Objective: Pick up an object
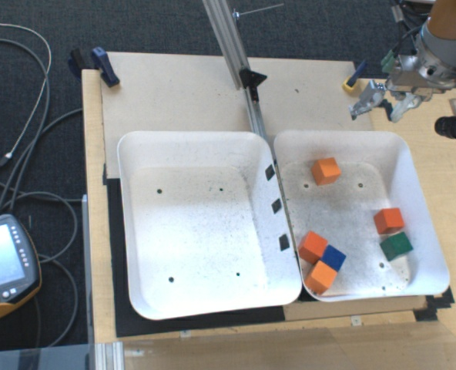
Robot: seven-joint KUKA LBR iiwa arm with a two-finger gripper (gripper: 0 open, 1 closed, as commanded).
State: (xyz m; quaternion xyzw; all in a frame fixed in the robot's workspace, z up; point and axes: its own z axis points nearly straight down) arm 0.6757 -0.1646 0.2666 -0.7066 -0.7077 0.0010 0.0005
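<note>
Near the bottom of the right bin (417, 206) cluster two orange blocks (313, 247) and a blue block (333, 257); a green block (397, 246) and further orange ones lie beyond. At upper right, the pincer (380, 108) hangs open, holding nothing, over the surface (182, 91).

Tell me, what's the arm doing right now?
Gripper open, holding nothing, above the right bin's far edge. Six blocks in that bin, orange block nearest. Nothing in the way.
</note>
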